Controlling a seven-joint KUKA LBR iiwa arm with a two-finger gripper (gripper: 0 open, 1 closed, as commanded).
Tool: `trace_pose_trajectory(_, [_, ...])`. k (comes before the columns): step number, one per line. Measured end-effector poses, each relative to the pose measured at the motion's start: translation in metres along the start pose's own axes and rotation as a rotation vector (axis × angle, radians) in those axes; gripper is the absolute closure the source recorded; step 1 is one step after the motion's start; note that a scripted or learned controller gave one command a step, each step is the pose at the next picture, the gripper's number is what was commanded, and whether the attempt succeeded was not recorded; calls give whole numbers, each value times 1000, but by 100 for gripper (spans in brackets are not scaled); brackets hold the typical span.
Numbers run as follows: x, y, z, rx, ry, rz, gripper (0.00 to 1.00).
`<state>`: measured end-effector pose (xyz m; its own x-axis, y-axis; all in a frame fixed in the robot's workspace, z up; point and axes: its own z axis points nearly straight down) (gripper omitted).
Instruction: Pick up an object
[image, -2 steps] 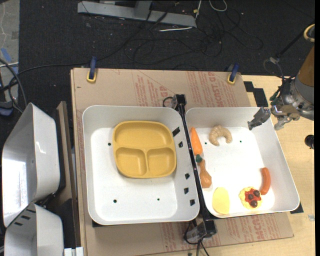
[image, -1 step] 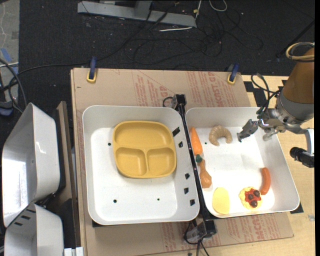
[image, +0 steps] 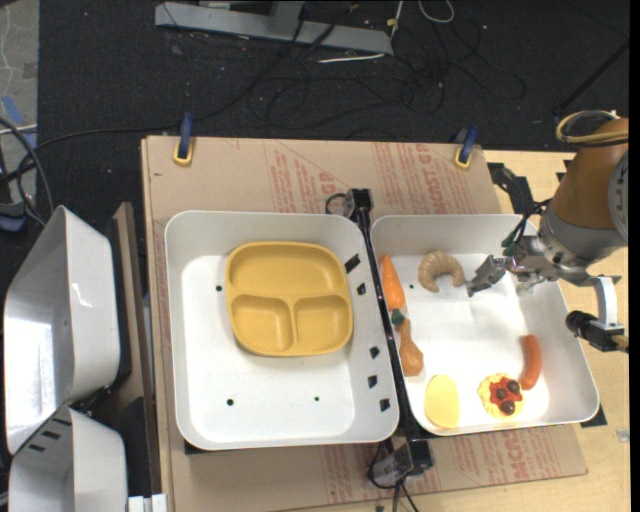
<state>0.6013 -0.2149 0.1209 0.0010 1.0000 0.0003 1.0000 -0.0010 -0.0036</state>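
The right bin (image: 560, 330) holds several toy foods: a tan croissant-shaped piece (image: 440, 268) at the back, an orange carrot (image: 392, 284) along the left wall, and an orange-brown drumstick-shaped piece (image: 409, 350) below it. A pale yellow oval (image: 442, 400), a yellow piece with red and dark spots (image: 502, 394) and a red sausage (image: 530, 360) lie toward the front. My gripper (image: 507, 278) hangs over the back right of this bin, just right of the croissant-shaped piece. It is open, with bare bin floor between its fingers (image: 483, 277).
In the left bin (image: 200, 400) lies a yellow divided plate (image: 290, 298). A black-clipped divider wall (image: 378, 330) separates the two bins. The arm's grey and orange body (image: 590, 200) overhangs the right bin's back right corner. Grey bins (image: 60, 310) stand off the bench at the left.
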Motion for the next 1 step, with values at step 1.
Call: trace_pose_trajectory(1, [1,0,30,-2,-1,-1,0])
